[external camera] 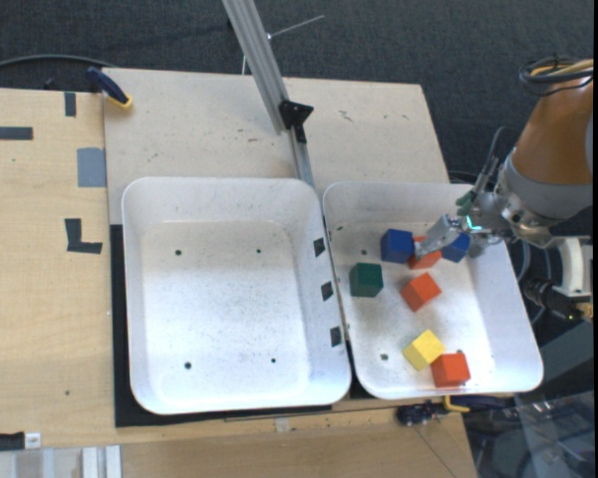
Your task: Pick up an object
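Note:
My gripper [442,239] hangs low over the upper part of the right bin [503,297], reaching in from the right. Just left of it lies a blue cube [397,244]. A second blue block [457,248] and a small orange piece [426,259] sit right at the gripper's tip, partly hidden by it. I cannot tell whether either is touched or held. Further down the bin lie an orange cube [420,291], a green cube [366,280], a yellow cube [424,349] and a red-orange cube [450,368].
The left bin [140,267] stands beside the right one, sharing a middle wall. A slanted metal rail [264,58] crosses the bench above the bins. The arm's orange band [556,137] is at the right edge.

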Robot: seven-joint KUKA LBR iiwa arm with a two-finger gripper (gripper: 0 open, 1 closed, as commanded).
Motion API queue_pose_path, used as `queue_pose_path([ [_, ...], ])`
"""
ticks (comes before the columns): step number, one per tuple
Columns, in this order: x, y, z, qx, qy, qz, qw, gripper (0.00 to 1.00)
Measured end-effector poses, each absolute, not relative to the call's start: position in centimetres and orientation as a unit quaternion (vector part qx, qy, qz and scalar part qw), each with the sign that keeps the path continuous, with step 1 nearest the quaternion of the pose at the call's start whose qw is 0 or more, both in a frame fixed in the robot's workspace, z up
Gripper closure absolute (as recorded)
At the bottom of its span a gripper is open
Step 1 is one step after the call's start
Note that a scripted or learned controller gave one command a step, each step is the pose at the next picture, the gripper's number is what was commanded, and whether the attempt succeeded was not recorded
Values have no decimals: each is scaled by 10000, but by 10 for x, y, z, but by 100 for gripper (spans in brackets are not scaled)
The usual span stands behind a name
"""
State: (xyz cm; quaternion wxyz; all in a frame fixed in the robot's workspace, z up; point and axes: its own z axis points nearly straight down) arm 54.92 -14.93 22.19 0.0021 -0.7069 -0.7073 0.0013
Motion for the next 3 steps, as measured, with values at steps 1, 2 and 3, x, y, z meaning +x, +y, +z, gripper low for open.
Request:
queue_pose_path([
  [1,550,-150,224,-7065,-7077,4,6,0],
  [2,542,-148,178,-7069,-7073,22,25,0],
  [3,548,-149,116,-7068,-7074,25,29,0],
])
